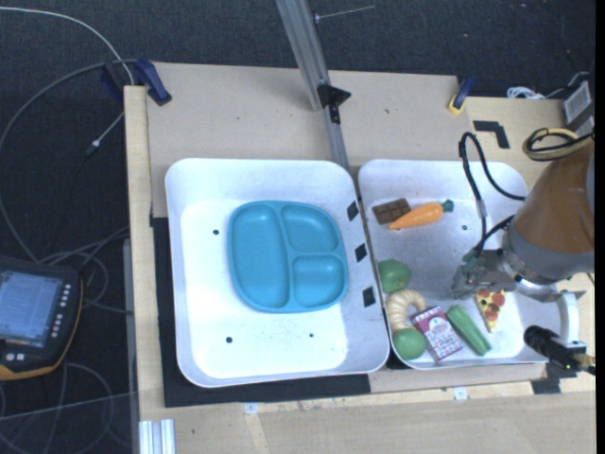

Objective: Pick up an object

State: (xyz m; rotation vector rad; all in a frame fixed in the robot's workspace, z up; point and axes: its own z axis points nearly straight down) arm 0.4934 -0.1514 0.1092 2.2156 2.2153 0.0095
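The right bin [430, 180] holds several small items: an orange carrot [418, 217] beside a brown chocolate bar [390, 210] at the back, a green apple [394, 275], a pale ring-shaped pastry [406, 304], a green round item [409, 343], a pink-and-white packet [437, 333], a green cucumber [468, 329] and a pizza slice [490, 305]. My gripper [473, 277] hangs low over the right side of this bin, just left of the pizza slice and above the cucumber. Nothing shows between its tips.
The left bin [194, 253] carries a blue divided tray [286, 255]. A metal pole [301, 26] slants in from the top down to the gap between the bins. Black cables [477, 183] loop above the right bin. A pendant lies at far left [33, 315].
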